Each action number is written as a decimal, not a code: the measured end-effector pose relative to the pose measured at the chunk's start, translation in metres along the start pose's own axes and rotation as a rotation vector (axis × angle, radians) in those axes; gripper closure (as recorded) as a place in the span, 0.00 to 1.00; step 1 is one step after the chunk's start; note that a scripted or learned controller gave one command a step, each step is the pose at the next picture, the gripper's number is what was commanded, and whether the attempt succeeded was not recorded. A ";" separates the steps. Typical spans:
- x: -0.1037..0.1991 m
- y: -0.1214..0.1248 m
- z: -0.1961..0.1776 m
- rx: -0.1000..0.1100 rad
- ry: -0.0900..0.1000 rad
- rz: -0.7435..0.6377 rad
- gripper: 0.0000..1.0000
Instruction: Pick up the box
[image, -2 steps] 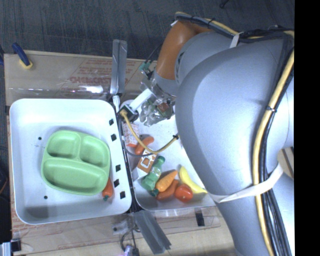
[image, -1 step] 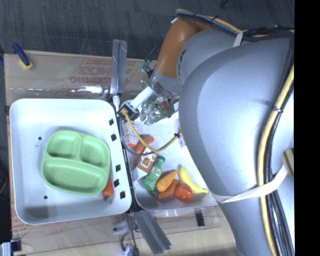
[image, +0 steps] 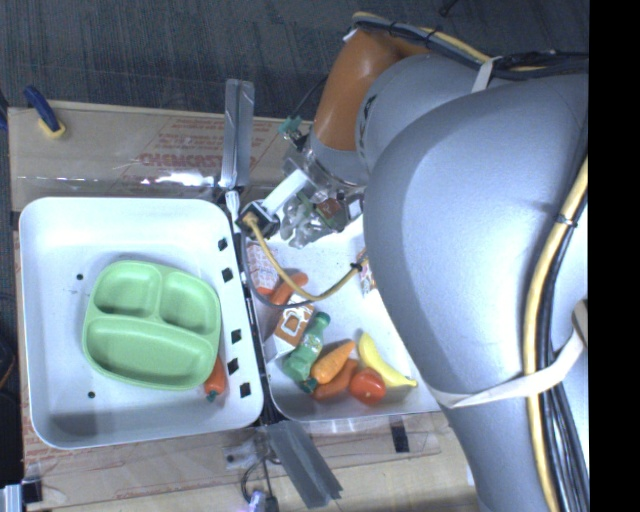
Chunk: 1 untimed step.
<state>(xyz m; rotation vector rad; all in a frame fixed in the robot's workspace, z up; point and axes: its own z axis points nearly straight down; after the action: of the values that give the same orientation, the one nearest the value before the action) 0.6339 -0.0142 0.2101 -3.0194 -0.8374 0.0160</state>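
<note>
The gripper (image: 305, 218) hangs over the top end of the right bin (image: 400, 405), and honestly I can't tell how it's set from this angle. The box (image: 291, 325), a small orange carton, lies below it near the bin's left wall, well apart from it and just beside a green bottle (image: 304, 357). A green tray (image: 152, 324) sits in the left bin (image: 60, 240).

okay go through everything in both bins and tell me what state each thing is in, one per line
end effector: above the right bin's top end, nothing seen in it
box: lying against the right bin's left wall
green tray: flat in the left bin, right side up
bottle: lying down
banana: lying beside the tomato
</note>
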 end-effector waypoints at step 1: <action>0.001 -0.002 -0.009 0.003 -0.003 -0.009 1.00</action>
<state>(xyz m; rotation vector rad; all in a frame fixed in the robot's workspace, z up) 0.6339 -0.0120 0.2190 -3.0133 -0.8507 0.0211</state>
